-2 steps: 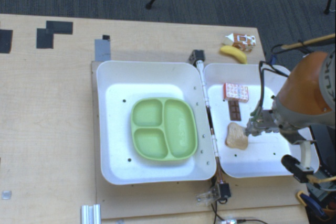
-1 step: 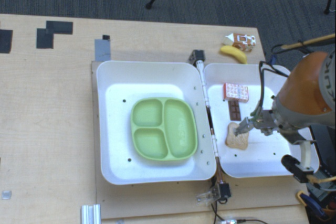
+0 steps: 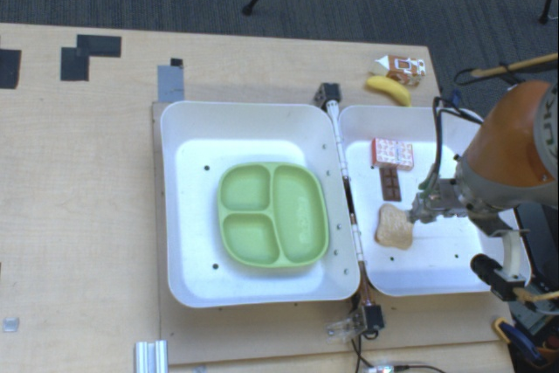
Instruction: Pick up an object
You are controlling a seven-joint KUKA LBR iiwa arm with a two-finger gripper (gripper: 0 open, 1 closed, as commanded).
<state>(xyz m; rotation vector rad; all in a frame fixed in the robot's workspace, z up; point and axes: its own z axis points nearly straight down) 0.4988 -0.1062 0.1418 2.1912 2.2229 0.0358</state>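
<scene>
The right bin [image 3: 419,275] holds a slice of toast [image 3: 394,228], a dark brown chocolate bar [image 3: 390,182] and a small pink-and-white box [image 3: 393,153]. My gripper [image 3: 425,210] hangs low in this bin, just right of the toast and close to its edge. The arm's grey wrist and orange band come in from the right and cover the fingers from above. Nothing shows between them.
The left bin [image 3: 188,179] holds a green divided plate [image 3: 272,215]. A yellow banana [image 3: 389,88] and a small carton [image 3: 403,65] lie on the bench behind the right bin. A clamp [image 3: 329,93] sits at the top of the rim between the bins.
</scene>
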